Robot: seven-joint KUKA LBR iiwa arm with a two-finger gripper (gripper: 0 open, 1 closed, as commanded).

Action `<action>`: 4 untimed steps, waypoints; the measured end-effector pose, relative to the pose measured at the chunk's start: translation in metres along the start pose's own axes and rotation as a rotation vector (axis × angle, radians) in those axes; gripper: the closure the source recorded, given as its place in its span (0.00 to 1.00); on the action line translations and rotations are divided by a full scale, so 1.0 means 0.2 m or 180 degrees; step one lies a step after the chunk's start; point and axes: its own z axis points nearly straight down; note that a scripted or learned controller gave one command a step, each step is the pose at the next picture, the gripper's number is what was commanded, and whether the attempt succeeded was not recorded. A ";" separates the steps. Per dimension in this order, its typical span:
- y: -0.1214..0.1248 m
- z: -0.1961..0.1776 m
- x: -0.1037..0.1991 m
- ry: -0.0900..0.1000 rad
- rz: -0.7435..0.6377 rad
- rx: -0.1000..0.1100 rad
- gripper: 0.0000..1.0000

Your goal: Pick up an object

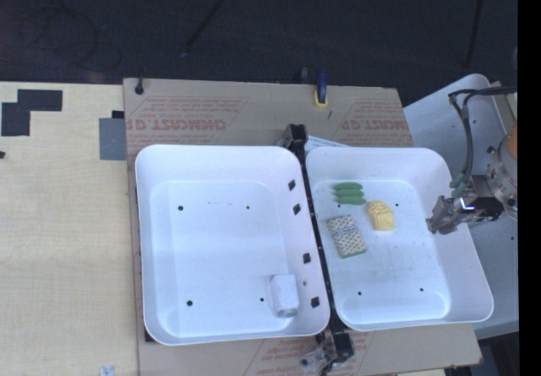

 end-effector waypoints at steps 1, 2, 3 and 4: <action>-0.02 0.34 -0.42 -0.0008 0.0048 0.0033 1.00; -0.01 0.28 -0.41 -0.0004 0.0037 0.0017 1.00; -0.01 0.23 -0.41 -0.0003 0.0041 0.0021 1.00; -0.01 0.18 -0.42 -0.0001 0.0041 0.0025 1.00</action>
